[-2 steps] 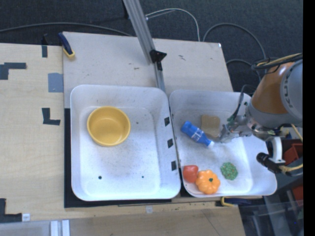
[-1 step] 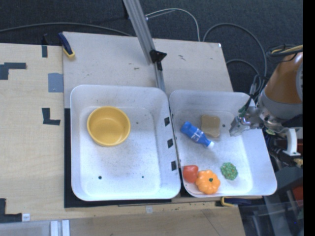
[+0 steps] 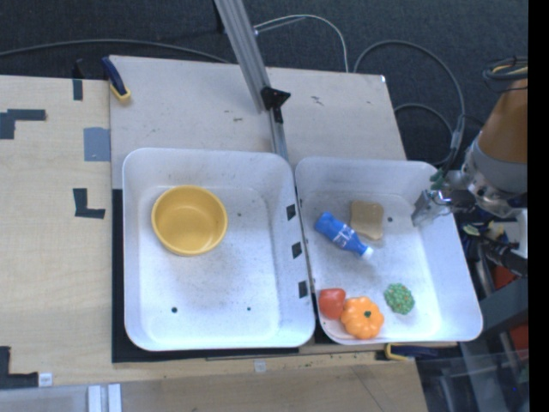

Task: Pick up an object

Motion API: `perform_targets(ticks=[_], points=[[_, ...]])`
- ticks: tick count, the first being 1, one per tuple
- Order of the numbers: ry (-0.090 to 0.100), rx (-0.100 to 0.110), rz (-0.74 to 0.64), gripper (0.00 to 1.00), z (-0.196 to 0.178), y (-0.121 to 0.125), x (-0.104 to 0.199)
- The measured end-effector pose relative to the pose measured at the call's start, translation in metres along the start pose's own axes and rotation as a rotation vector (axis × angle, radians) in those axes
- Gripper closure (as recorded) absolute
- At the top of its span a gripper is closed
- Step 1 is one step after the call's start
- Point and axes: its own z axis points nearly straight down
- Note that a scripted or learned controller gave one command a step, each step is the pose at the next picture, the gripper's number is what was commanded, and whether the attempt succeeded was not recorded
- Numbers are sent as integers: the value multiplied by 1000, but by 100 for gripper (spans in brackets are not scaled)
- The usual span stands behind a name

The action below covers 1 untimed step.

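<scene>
Here the grey arm with its orange band point(image 3: 506, 127) reaches in from the right of the camera view, its wrist bent down and leftward so that the metal end effector point(image 3: 426, 206) hangs over the right edge of the right shallow white bin point(image 3: 446, 264). Whether the end effector is spread wide or drawn narrow cannot be told from this slant; nothing is seen between its tips.

Just to the left of the end effector, inside the same bin, lies a tan, squarish sponge-like block point(image 3: 367, 219). Touching that block's lower left corner is a blue plastic bottle with a white cap point(image 3: 341, 234), lying on its side at a tilt. Below the end effector, nearer the front wall of the bin, sits a small green knobbly ball point(image 3: 399, 298). Lower and further left, an orange toy pumpkin point(image 3: 362, 317) rests against a red rounded toy point(image 3: 332, 302) in the bin's front left corner.

Well to the left of the end effector, in the left shallow white bin point(image 3: 257, 316), a yellow plastic bowl point(image 3: 190, 220) stands upright. The 2 bins sit side by side on the pale wooden counter point(image 3: 51, 256).
</scene>
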Motion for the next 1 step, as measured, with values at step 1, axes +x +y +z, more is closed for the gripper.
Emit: perform_targets(ticks=[1], points=[[0, -1, -2, 100, -46, 1, 8]])
